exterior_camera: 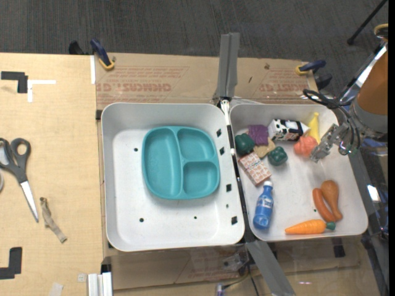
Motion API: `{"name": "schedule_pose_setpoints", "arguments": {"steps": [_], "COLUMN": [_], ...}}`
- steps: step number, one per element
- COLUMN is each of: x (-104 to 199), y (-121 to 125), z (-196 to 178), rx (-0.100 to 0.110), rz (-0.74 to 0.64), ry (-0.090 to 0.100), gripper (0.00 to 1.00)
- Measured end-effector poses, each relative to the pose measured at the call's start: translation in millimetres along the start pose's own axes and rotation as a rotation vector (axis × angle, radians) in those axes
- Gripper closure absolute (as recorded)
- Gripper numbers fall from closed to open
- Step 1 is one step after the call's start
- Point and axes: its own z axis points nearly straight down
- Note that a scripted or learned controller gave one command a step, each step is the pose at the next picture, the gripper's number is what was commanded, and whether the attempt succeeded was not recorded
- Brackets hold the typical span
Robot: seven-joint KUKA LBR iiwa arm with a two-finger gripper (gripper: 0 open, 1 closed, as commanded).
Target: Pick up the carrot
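Observation:
The carrot (307, 227), orange with a small green end, lies flat near the front wall of the right bin (296, 187), pointing left. My gripper (326, 145) hovers at the bin's far right side, well behind the carrot and just right of a pink-orange ball (304, 145). It is open, with nothing between its fingers. The grey arm with its orange band (373, 91) reaches in from the right.
Beside the carrot lie an orange-red sausage pair (326, 201) and a blue bottle (263, 206). Further back are a patterned box (255, 168), green pieces (278, 156), a toy cow (287, 128) and a banana (314, 127). The left bin holds a teal divided plate (182, 162).

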Motion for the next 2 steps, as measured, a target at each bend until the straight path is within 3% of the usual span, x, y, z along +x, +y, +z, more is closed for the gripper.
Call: {"name": "schedule_pose_setpoints", "arguments": {"steps": [1,2], "x": [67,90], "y": [-49,-65], "z": [-11,-12], "rx": [0.000,-0.001], "rz": [-0.270,-0.409], "ry": [0.002,0.004], "gripper": [1.00,1.00]}}
